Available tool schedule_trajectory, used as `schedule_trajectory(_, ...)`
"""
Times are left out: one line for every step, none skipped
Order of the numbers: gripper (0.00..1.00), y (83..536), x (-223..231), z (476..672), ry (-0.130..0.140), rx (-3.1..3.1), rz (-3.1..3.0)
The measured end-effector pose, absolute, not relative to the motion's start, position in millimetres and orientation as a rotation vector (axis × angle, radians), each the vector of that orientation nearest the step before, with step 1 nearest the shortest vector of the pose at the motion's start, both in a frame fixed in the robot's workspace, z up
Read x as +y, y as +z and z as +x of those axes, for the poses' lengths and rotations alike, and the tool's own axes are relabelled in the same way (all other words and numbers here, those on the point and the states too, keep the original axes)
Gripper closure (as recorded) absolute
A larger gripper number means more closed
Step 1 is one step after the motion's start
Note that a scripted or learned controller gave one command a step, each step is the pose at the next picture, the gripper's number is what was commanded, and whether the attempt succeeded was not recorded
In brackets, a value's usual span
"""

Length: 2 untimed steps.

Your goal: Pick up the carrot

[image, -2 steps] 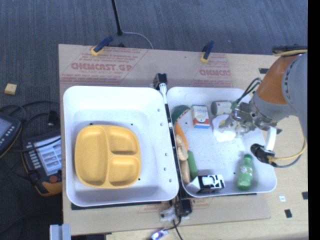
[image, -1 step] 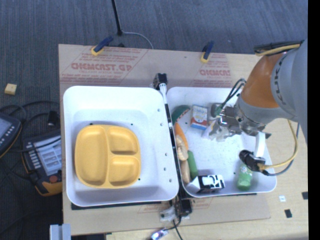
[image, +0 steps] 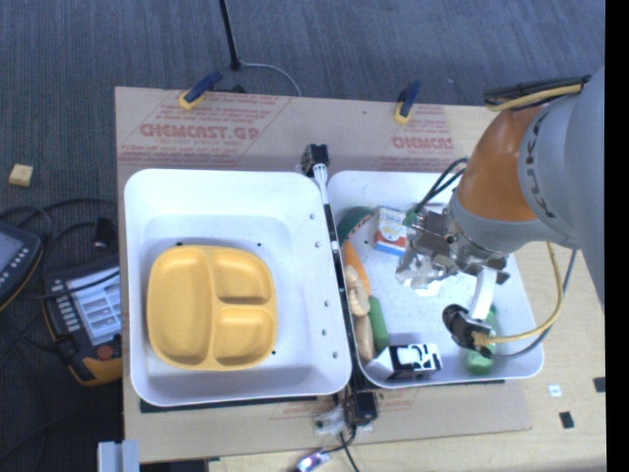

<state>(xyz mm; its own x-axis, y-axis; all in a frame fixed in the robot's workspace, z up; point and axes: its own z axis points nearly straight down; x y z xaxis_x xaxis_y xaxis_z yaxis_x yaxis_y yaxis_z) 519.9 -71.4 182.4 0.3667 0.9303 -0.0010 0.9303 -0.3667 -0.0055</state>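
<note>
Camera view: I can't tell the gripper (image: 425, 268) state; it may miss the carrot (image: 356, 276), squeezed by the left wall.

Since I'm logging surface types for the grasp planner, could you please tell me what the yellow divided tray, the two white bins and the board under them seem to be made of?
Yellow divided tray: probably moulded plastic, matte, with soft rounded compartment edges.
Left bin and right bin: likely thin formed plastic, smooth and slightly glossy, with rolled rims.
Board: looks like a sheet covered in brown protective paper printed with red lettering; the core cannot be told.
</note>
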Motion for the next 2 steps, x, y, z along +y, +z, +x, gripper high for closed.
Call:
schedule_trajectory(1.0, 182, 24, 498.1, 0.008, -1.801, -2.57)
schedule_trajectory(1.0, 260, -21, 503.1, 0.006, -2.29, -2.15)
